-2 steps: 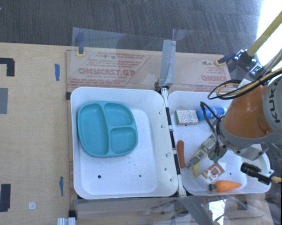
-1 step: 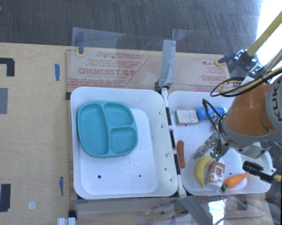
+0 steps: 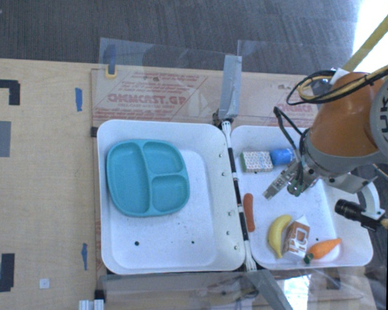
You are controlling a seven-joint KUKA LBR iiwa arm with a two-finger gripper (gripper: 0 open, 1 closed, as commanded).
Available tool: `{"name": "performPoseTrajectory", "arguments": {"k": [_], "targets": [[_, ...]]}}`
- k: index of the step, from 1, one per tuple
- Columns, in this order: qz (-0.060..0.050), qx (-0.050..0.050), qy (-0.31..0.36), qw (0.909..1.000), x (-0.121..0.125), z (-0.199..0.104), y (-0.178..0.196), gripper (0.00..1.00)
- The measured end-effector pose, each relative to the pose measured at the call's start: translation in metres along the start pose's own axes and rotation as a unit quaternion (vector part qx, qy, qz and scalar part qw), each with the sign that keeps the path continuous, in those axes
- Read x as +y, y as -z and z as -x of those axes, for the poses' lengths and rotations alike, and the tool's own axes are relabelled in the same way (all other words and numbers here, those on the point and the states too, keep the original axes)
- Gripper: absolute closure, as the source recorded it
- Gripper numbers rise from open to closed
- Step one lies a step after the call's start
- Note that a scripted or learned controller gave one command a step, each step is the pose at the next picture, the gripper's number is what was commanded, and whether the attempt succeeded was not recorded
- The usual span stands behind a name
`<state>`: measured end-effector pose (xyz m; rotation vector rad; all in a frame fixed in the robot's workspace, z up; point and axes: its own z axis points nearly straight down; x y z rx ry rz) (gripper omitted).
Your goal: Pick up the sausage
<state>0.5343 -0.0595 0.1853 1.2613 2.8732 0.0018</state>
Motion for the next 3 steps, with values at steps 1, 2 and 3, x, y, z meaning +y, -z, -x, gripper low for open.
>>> {"name": "performPoseTrajectory", "arguments": {"k": [1,2,3], "targets": [[0.001,-0.001,0.045,0.9990,0.041,-0.029,0.000,1.00],[-0.001,0.001,-0.016,0.9999,-0.035,-0.042,-0.001,1.00],[-0.001,0.001,-0.016,0.9999,-0.036,-0.042,-0.001,0.00]]}}
